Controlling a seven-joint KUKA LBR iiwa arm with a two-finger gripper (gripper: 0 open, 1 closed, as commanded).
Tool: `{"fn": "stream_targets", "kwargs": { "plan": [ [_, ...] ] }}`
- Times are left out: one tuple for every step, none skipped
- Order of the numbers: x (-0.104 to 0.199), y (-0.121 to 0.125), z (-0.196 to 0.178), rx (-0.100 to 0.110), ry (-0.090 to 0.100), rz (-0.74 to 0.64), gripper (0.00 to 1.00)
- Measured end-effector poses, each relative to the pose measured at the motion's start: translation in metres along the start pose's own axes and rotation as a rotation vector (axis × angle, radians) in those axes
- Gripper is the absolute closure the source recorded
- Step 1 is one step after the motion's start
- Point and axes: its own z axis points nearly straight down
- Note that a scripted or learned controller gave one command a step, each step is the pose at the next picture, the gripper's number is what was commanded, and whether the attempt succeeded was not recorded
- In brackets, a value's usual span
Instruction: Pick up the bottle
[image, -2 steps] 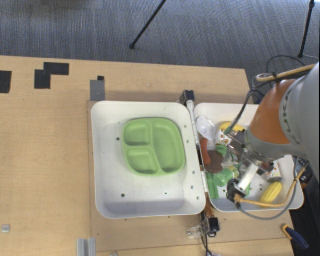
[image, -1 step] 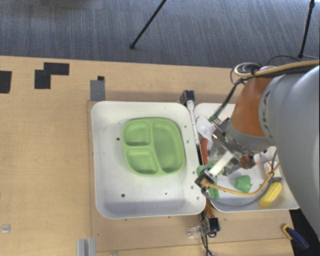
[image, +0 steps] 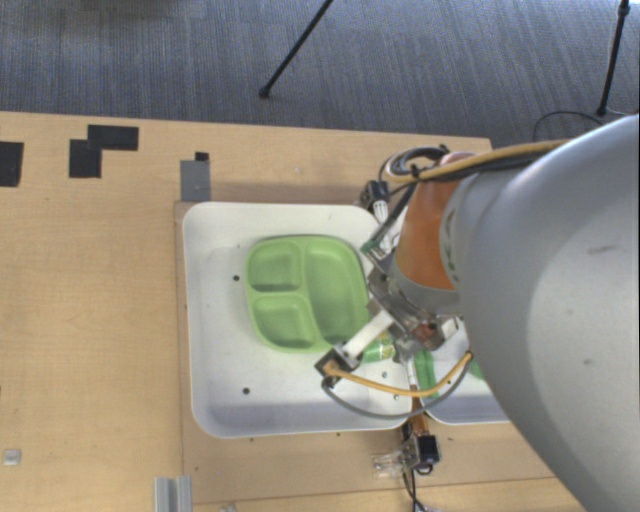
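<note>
The gripper (image: 385, 352) hangs low over the near right corner of the left bin (image: 215, 400), its underside buried beneath the wrist hardware — whether it is spread or closed cannot be told from this angle. Directly beneath it a short stretch of green and clear plastic shows, the bottle (image: 378, 350), lying on the bin floor close to the bin's right wall. Most of it is hidden by the tool, so whether anything touches it cannot be made out.

A white bar with a dark end (image: 345, 356) juts from the tool toward the lower left, and a yellowish cable (image: 380, 384) loops below it.

Just left of the tool, a green divided plate (image: 300, 290) with three compartments sits on the bin floor, its right edge passing under the wrist.

Above the tool the orange band (image: 420, 245) wraps the arm, and the broad grey arm body (image: 560, 320) covers the right bin (image: 470, 412) except for a sliver of its near rim. Both bins rest on the wooden bench (image: 90, 330).
</note>
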Motion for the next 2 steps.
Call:
{"fn": "stream_targets", "kwargs": {
  "plan": [
    [0.066,-0.036,-0.013,-0.001,0.002,0.353,1.0],
    [0.069,-0.095,-0.015,0.0,0.001,0.344,1.0]
  ]
}}
